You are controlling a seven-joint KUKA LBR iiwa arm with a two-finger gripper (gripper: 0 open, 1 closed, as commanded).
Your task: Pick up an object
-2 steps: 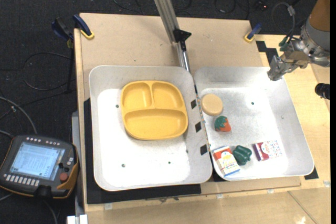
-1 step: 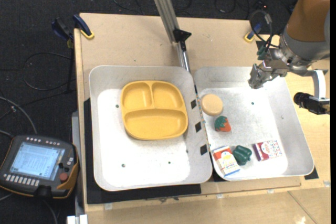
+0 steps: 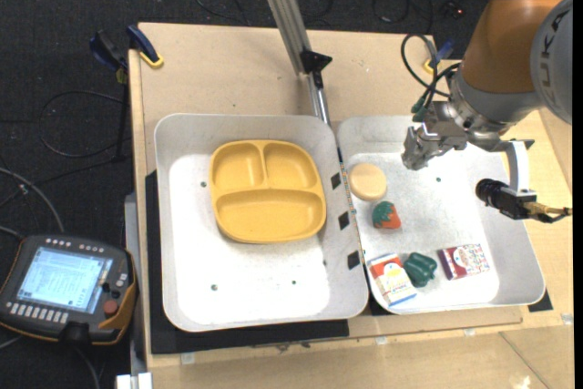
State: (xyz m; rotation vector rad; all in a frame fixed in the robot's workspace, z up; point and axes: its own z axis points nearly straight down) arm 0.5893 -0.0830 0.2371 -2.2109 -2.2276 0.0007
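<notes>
Gripper hangs over the upper part of the right bin, its dark fingers pointing down and toward the left; whether they stand apart or together I cannot tell from this slant, and nothing shows between them. Behind it the grey arm with its orange band comes in from the right.

Nearest the tool lies a round tan puck, below and to its left, close to the bin's left wall. Just beneath that sits a small strawberry toy — red with a green top. Further down, along the bin's lower edge, three things lie in a row: a small carton with a red and white label, a dark green lump touching or just beside it, and a red and white packet a little apart to the right.

In the left bin rests a yellow divided plate with three compartments — two small above, one long below. Off the bench, at lower left, a teach pendant lies on the dark floor, screen lit.
</notes>
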